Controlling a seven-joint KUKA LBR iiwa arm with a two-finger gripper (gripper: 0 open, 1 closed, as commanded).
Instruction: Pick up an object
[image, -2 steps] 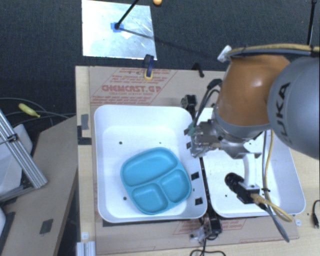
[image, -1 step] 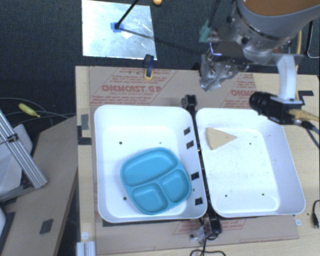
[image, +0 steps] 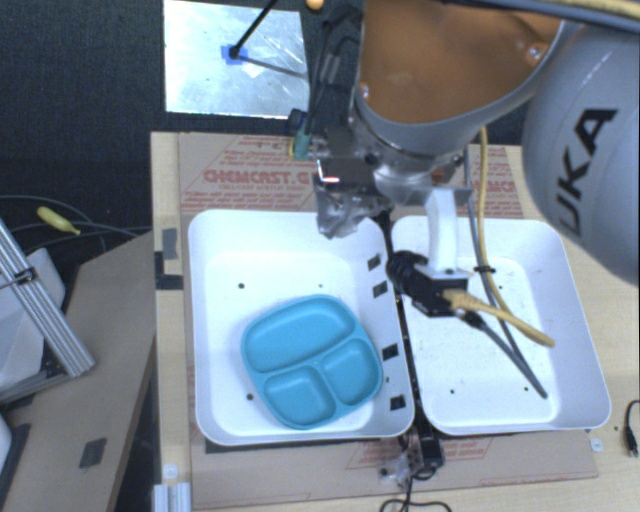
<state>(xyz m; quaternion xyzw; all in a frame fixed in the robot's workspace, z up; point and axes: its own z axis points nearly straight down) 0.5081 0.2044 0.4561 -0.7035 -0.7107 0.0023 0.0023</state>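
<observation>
While the gripper (image: 345, 215) hangs over the left bin's (image: 215, 300) far edge, grasp state impossible to tell, blue three-compartment tray (image: 310, 360) lying below, right bin (image: 575, 330) alongside.

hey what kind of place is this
Probably a robotics lab bench: a grey KUKA arm reaches over two shallow white bins, one holding a blue divided plastic plate.

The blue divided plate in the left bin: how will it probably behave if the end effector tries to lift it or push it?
The blue divided plate looks like moulded plastic, so probably stiff and light. It lies flat in the left bin, so it should slide rather than roll or tip. Its low, smooth rim may offer a poor, slippery grip.
</observation>
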